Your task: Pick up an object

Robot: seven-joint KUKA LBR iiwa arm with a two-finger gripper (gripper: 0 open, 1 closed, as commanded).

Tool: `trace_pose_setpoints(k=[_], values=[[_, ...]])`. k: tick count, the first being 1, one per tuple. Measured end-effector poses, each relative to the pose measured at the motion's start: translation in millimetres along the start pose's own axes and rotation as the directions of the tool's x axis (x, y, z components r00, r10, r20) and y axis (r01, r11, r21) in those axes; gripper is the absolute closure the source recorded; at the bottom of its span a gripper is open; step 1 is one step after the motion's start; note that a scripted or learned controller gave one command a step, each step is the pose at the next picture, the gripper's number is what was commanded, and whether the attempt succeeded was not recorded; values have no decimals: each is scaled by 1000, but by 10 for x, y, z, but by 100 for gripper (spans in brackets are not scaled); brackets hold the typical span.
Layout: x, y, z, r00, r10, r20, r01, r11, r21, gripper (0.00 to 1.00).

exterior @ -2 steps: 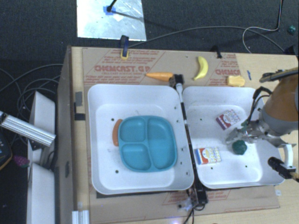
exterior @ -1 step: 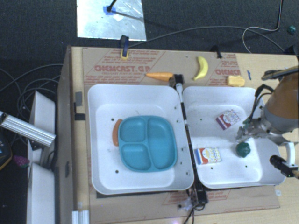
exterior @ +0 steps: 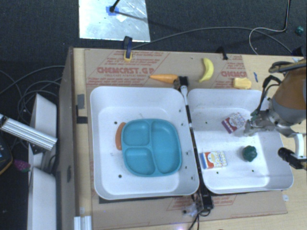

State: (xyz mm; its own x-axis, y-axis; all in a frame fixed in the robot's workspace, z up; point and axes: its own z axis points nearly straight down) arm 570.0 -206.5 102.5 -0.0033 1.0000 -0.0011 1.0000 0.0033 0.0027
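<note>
Gripper (exterior: 250, 127) beside crinkled packet (exterior: 233, 122), above round green lump (exterior: 249, 153).

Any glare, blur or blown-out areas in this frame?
Camera view: the white bins run close to overexposed, their surface detail washed out; the foil sheet on the floor throws glare; the hand and small packet are soft; shadows are faint and diffuse.

In the right bin (exterior: 268, 176): a red-and-white packet (exterior: 233, 122) near its far edge, a dark green lump (exterior: 249, 153), and a small carton (exterior: 213, 159) lying flat by its left wall.
</note>
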Motion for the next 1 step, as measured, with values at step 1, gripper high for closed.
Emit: trace_pose_setpoints(k=[1], values=[[0,-1,2,1000,0,0,0,1000,0,0]])
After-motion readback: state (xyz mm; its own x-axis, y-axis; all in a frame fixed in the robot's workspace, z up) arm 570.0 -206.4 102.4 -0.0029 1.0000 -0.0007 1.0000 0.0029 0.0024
